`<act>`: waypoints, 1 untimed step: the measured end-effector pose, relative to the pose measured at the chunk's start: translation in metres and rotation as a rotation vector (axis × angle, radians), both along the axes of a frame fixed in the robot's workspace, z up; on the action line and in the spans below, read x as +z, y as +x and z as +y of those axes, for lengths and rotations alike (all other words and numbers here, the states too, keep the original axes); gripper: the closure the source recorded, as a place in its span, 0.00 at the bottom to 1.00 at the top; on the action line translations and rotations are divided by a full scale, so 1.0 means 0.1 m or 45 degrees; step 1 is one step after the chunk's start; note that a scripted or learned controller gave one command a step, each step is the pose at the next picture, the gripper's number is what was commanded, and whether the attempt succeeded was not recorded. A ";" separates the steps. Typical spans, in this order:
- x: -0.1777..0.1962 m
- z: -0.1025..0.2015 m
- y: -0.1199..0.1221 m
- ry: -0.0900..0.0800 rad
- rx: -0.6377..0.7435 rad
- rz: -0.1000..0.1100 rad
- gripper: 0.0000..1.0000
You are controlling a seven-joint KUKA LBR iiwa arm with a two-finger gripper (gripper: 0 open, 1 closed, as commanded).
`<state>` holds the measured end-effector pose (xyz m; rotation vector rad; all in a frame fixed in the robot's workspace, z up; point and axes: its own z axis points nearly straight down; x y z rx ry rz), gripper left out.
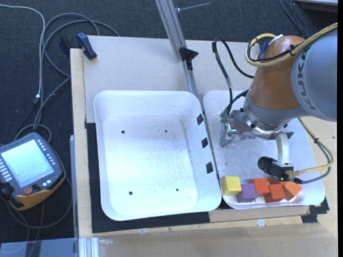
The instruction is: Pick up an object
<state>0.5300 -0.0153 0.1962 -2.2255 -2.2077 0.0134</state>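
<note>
Along the near edge of the right bin (214, 101) lie a yellow cube (232, 184), a purple block (247, 191), two orange blocks (262, 186) (276, 193) and an orange wedge (292, 188). My gripper (229, 136) hangs over the left part of that bin, a short way behind the yellow cube and apart from it. I see nothing between its fingers, and the wrist hides most of them.
The left bin (102, 111) lies beside the right one, with black clips along the shared wall. A slanted metal pole (171, 20) rises behind the bins. A teach pendant (27, 167) sits off the bench to the left.
</note>
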 end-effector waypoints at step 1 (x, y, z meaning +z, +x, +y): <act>0.14 0.05 0.04 0.004 0.011 -0.016 1.00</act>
